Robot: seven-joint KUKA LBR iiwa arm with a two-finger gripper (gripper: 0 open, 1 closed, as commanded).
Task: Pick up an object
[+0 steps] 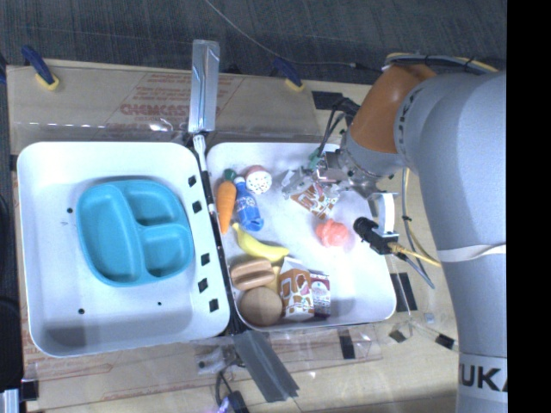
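The hand (320,179) is seen low in the right bin (379,295), at its upper middle, right over a crumpled snack packet (315,198). Whether the packet is between the fingers cannot be told, nor how wide they stand. The packet lies directly beneath the hand and slightly toward the near side. A pink ball (334,233) lies just beyond it on the same side. The carrot (225,205), bottle (247,210) and banana (260,246) are set well apart, toward the divider. A short drop is judged enough.
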